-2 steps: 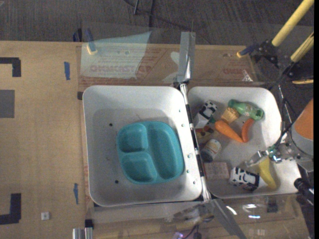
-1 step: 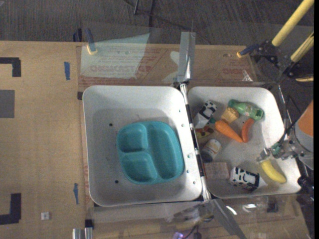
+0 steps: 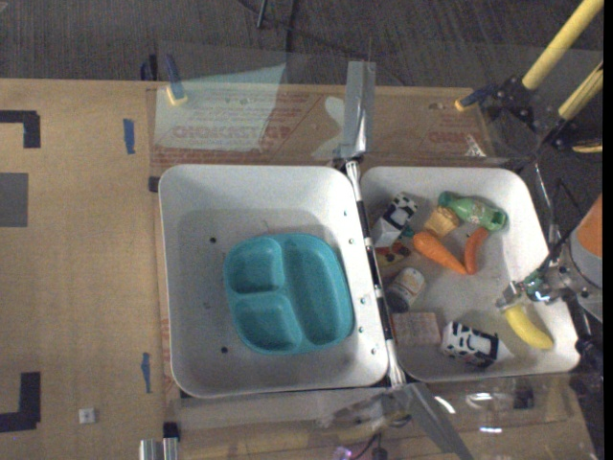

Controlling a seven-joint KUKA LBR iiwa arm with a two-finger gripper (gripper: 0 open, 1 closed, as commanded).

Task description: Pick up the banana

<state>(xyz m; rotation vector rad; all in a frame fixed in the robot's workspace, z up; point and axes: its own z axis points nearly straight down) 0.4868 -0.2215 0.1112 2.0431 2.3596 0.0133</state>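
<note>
The yellow banana (image 3: 530, 328) lies in the near right corner of the right bin (image 3: 517, 182), close to its right wall. My gripper (image 3: 530, 291) hangs just above the banana's upper end, coming in from the right edge of the camera view. The gripper is small and partly blurred here. Nothing is visibly lifted; the banana rests on the bin floor.
The right bin also holds a carrot (image 3: 441, 253), a green bottle (image 3: 474, 211), a small can (image 3: 407, 287), a tan square (image 3: 417, 329) and a black-and-white toy (image 3: 471, 343) next to the banana. A teal divided plate (image 3: 285, 292) sits in the left bin (image 3: 182, 257).
</note>
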